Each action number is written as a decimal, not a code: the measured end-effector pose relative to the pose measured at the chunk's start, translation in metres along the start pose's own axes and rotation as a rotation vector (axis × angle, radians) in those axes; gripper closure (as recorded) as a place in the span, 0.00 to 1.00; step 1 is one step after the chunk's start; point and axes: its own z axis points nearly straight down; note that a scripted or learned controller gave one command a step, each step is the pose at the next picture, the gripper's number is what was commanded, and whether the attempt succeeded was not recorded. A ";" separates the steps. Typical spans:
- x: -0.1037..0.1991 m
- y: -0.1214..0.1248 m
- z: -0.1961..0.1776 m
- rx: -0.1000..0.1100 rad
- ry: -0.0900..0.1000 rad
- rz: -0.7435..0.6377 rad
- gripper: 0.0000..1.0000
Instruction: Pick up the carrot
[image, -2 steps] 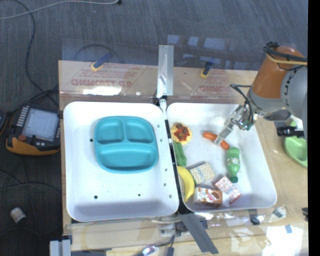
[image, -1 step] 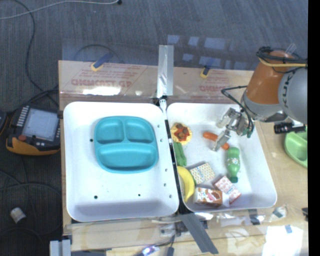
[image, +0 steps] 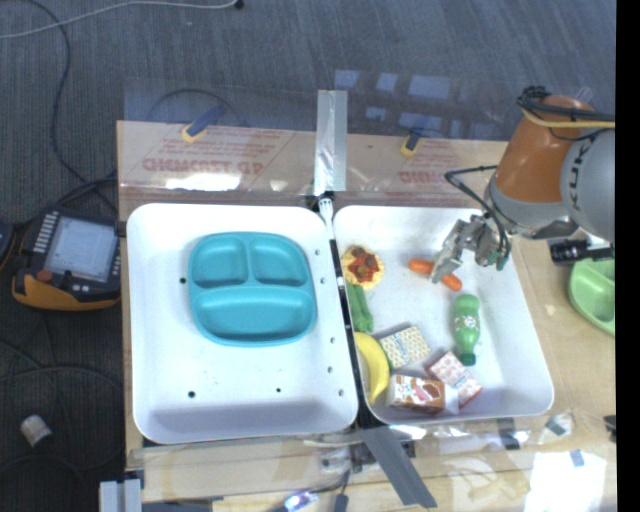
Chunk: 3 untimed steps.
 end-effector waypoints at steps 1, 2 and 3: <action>0.015 0.007 -0.102 0.002 0.012 0.058 1.00; 0.002 -0.028 -0.089 0.010 0.013 0.463 1.00; -0.017 -0.018 -0.113 0.012 0.009 0.421 1.00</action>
